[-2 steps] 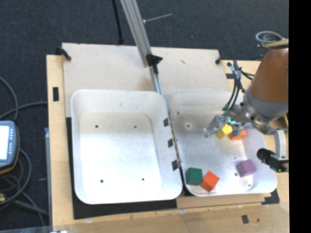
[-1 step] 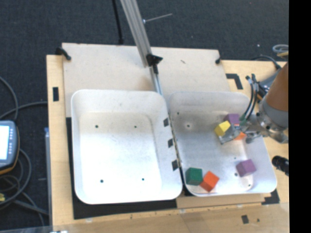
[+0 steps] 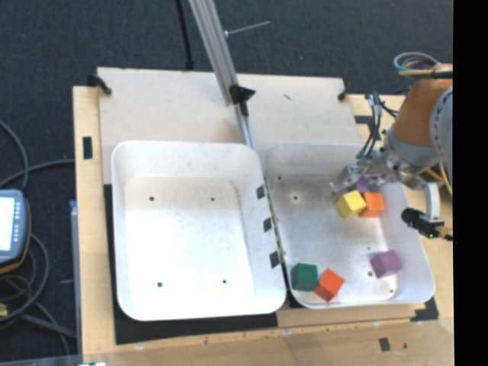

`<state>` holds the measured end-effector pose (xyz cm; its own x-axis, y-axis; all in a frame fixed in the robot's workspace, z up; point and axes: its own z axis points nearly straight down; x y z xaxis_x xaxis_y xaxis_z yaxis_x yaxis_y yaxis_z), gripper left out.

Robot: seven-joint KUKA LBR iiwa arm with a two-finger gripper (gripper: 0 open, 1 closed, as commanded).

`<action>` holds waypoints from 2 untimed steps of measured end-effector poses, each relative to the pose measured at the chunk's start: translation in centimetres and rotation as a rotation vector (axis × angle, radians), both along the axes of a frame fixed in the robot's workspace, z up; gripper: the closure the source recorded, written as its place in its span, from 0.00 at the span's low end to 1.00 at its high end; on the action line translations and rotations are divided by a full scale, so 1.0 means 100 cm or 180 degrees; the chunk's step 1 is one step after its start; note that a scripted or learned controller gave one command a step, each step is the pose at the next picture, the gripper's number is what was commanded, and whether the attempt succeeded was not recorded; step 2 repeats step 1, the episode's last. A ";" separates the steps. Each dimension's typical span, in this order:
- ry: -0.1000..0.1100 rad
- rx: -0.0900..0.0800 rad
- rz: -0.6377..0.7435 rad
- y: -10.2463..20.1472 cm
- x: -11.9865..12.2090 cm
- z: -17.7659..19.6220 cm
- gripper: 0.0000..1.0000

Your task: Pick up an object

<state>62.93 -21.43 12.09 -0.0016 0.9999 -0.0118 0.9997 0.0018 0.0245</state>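
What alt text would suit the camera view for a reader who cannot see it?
A robot arm reaches over the right bin, its gripper just above a yellow block touching an orange block. Purple, green and orange blocks lie nearer the front.

1 fixed camera; above bench (image 3: 91,204); slanted downward; both bins framed; arm (image 3: 423,124) enters right

Five blocks (image 3: 351,203) in right bin (image 3: 305,204) — left bin (image 3: 191,227) beside.

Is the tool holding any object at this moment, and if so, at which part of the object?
It cannot be told. The tool is low in the right bin, just above the yellow block and orange block, but no object is visibly gripped.
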 end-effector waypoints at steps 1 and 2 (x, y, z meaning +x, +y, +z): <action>0.0053 0.0026 0.0004 0.002 -0.005 0.053 0.00; 0.0053 0.0026 0.0004 0.002 -0.005 0.053 0.00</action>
